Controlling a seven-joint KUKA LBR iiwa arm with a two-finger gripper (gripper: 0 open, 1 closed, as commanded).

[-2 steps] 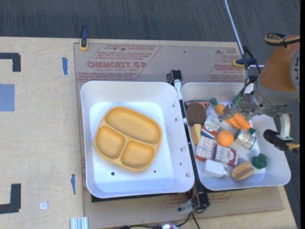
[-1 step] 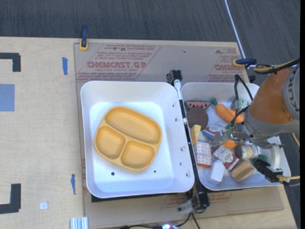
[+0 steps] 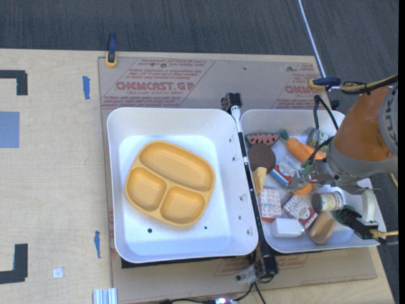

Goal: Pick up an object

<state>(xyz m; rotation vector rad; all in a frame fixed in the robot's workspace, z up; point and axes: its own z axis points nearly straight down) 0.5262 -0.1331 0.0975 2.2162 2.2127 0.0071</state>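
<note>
The arm (image 3: 364, 132) comes in from the right and bends down over the right-hand bin (image 3: 278, 238), its orange band sitting just above the clutter. The gripper (image 3: 302, 177) is low among the objects near the middle of that bin, and from here I cannot tell whether it is apart or together, or whether anything is caught in it; the small parts around it blur into one another. The bin is crowded, which I take to be why the arm works there: an orange carrot (image 3: 296, 148) lies at the far side just left of the wrist, a watermelon slice (image 3: 264, 138) sits further left along the far wall, a dark brown round piece (image 3: 261, 158) lies below that, and a red-and-white packet (image 3: 270, 203) rests toward the near left. A small jar (image 3: 327, 202) and a tan bread-like piece (image 3: 321, 228) lie near the front right, close under the arm. The left-hand bin (image 3: 126, 233) holds a yellow divided plate (image 3: 169, 182), set squarely in its middle, well apart from the arm. My guess is that the thing to be picked is one of the small items just beside the gripper, around the carrot's near end. The risk I see is the crowding: neighbours touch one another, so a grab could nudge or snag more than one.
</note>
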